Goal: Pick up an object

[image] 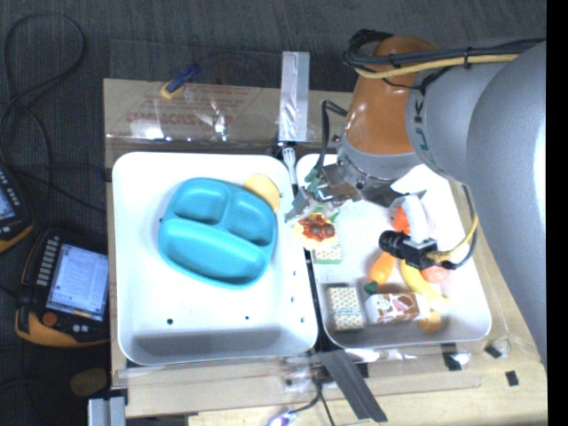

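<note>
My gripper [306,198] hangs low over the far left corner of the right bin [470,322], beside the wall between the two bins. Just below it lies a red and orange toy food piece [317,228], with a small green and white block [327,255] in front of that. Whether anything is between the fingers is hidden by the wrist. Further right lie an orange carrot [381,270], a yellow banana [411,279] and a red-orange piece [401,215]. Near the front edge sit a patterned box [344,308] and a brown and white carton [393,307].
The left bin [142,322] holds a blue divided plate [218,231] with a yellow piece [263,187] at its far right edge. The big grey arm [497,131] covers the right bin's far right side. A handheld controller [67,287] lies left of the bench.
</note>
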Controlling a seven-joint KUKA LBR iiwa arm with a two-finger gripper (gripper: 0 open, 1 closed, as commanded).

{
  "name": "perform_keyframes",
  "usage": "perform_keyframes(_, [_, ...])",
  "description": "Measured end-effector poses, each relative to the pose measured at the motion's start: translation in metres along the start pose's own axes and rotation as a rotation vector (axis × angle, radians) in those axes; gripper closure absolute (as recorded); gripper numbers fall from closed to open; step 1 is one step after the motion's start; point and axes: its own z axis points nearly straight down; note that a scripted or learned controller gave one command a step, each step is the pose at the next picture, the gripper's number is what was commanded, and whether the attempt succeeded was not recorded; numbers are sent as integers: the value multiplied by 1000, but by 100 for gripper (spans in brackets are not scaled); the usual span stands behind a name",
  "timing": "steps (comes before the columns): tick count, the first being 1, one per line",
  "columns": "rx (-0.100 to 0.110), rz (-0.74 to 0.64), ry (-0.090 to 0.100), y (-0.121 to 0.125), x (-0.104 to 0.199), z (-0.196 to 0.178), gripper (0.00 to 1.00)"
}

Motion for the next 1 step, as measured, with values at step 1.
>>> perform_keyframes(1, [2,63,1,16,77,16,100])
